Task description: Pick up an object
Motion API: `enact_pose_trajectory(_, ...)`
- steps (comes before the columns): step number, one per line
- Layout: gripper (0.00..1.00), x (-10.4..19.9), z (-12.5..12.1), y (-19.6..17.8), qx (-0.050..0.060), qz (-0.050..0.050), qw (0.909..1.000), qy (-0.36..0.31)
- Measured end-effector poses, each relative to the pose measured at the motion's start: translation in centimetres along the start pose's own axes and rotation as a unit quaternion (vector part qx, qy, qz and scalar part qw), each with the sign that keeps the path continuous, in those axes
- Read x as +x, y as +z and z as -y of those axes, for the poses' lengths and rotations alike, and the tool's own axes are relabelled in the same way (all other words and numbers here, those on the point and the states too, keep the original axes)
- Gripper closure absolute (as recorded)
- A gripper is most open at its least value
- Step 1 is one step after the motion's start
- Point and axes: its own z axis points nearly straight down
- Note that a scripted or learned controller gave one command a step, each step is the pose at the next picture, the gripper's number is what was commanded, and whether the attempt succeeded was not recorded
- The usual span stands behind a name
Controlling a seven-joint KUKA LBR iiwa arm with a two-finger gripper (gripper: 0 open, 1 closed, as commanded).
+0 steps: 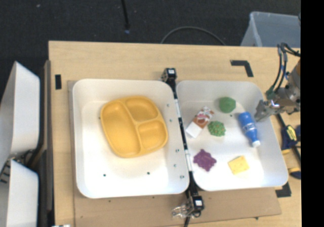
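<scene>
Yellow, a small sponge-like block (238, 164) lies nearest in the right bin (268, 178), with a purple lump (204, 160) beside it. Further back lies a blue bottle (248, 128), white cap toward the front, then two green pieces. The tool (267, 108) hangs just beside the bottle; its opening I cannot tell.

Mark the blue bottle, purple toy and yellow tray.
blue bottle (248, 126): camera view, middle of its body.
purple toy (204, 159): camera view, its centre.
yellow tray (120, 119): camera view, floor of its large compartment.
</scene>
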Motion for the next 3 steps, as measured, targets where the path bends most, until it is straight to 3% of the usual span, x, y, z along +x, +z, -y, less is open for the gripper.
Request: enact_pose_trajectory(3, 1.00, 14.9, -0.3, 2.6, 0.003, -0.002, 1.0000, -0.001)
